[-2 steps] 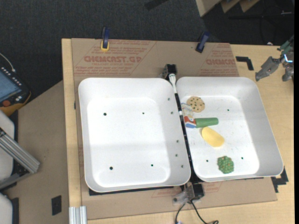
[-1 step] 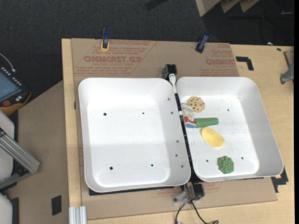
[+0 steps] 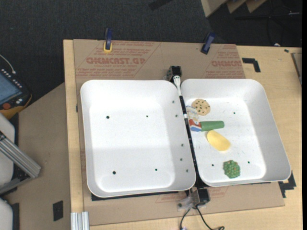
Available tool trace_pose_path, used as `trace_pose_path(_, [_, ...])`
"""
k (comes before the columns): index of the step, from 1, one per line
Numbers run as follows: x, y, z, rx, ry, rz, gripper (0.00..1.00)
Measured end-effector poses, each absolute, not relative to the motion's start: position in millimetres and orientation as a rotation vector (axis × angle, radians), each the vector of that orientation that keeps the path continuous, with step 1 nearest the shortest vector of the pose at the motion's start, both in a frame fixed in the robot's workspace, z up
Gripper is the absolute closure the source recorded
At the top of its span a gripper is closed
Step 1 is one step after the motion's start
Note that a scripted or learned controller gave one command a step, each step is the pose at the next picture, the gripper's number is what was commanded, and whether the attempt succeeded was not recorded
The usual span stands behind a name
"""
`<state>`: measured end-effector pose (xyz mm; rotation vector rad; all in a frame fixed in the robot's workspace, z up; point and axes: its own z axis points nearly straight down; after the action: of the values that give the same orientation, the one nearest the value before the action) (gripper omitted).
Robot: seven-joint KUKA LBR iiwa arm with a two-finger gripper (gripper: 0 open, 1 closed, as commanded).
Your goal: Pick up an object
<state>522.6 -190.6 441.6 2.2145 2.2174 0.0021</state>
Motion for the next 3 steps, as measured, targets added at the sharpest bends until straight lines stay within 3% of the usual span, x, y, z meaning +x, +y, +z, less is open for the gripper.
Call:
trace_pose_path(1, [539.5, -134.1, 341.6, 2.222, 2.235, -0.006, 1.00])
trace_pose_path(2, [476.7, -183.8, 379.7, 2.226, 2.211, 0.000, 1.00])
trace_pose_path(3, [479.6, -76.2, 332.6, 2.215, 2.239, -0.001, 1.00])
